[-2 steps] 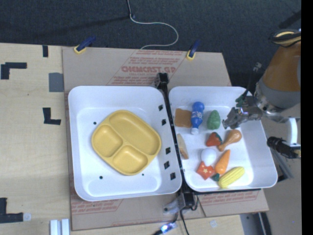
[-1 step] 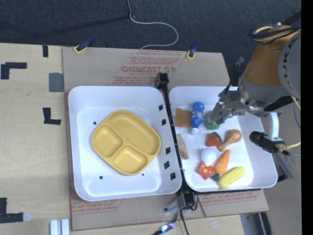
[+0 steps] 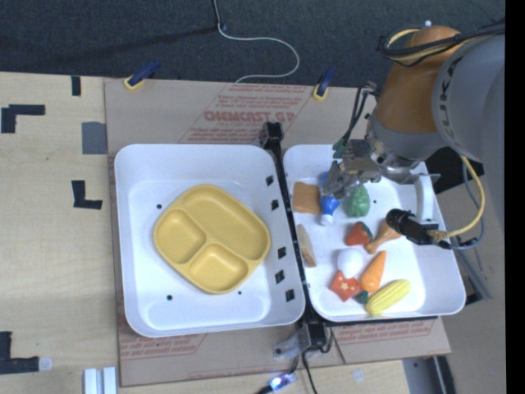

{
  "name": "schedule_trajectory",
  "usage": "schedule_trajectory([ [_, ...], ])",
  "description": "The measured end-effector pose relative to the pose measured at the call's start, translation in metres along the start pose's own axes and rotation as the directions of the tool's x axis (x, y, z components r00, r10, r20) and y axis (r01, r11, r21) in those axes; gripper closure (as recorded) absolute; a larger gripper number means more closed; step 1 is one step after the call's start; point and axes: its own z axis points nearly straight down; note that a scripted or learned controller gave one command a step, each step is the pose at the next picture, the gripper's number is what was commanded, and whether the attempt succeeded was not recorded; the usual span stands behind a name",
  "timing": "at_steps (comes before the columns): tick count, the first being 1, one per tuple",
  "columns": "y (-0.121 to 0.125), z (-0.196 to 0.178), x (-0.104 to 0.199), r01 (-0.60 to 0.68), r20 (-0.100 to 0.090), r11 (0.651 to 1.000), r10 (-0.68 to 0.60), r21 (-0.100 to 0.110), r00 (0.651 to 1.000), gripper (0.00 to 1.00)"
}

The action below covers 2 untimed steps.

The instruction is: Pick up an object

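Bench [image 3: 49,245] with cardboard sheet [image 3: 246,113] under two white bins [image 3: 131,245], side by side.

One fixed camera: you look down at a slant from above the surface [image 3: 49,220]. Medium distance. Left bin [image 3: 135,245] sits at frame centre, right bin [image 3: 447,290] right of centre; the arm [image 3: 426,72] enters from the upper right.

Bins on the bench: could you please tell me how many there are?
2. The left bin holds a yellow divided plate; the right bin holds the toy foods, beneath the gripper.
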Motion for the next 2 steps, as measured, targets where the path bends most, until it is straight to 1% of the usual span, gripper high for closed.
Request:
schedule_trajectory([
  [1, 0.013, -0.009, 0.055, 0.000, 0.000, 1.000, 0.000, 0.000, 1.000, 1.00],
  [2, 0.035, -0.008, 0.101, -0.001, 0.001, 1.000, 0.001, 0.000, 1.000, 1.00],
])
